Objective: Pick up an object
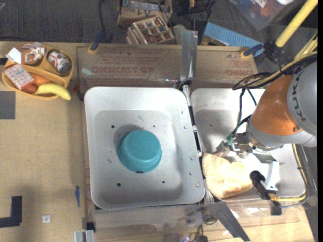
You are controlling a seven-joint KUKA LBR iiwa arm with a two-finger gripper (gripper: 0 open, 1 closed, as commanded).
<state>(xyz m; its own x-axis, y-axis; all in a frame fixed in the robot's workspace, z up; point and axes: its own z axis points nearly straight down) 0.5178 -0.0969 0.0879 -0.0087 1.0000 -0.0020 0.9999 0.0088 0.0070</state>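
Arm: reaches in from the right, wrist bent down over the right bin.
Tool: low, just above the bread — grip state cannot tell.
Bowl: teal, upturned, mid left bin.

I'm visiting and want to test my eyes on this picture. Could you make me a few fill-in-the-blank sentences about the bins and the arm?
1. The teal bowl sits upside down in the ____ bin.
2. The tan bread-like lump lies in the ____ bin.
3. The arm's band above the wrist is ____.
4. The yellow fruit on the tray at the upper left is a ____.

Missing words: left; right; orange; banana
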